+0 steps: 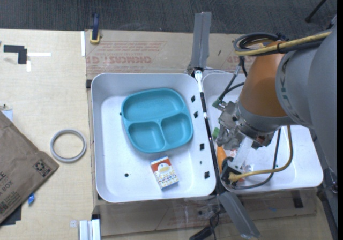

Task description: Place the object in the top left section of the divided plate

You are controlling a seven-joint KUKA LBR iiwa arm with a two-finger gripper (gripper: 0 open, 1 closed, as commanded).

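Gripper (231,154): down in the right bin (300,175) near its left wall, below the orange band (263,86) and grey wrist; too cluttered by cables and hardware to tell whether open or closed, or whether anything is held.
Small box (165,173): well to the gripper's left and slightly nearer the camera, flat on the floor of the left bin (107,142), white and blue with a red-orange picture on top; apart from the gripper.
Divided plate (156,119): teal, to the gripper's left and a little farther back, in the middle of the left bin; one long section along the far side, two smaller sections on the near side; just beyond the small box, not touching it.
Orange item (221,155): just beside the gripper on its left, against the right bin's left wall; identity unclear.
Tape ring (68,144): far to the gripper's left, on the bench outside both bins.
Cardboard box (19,172): farther left again, at the frame's edge.
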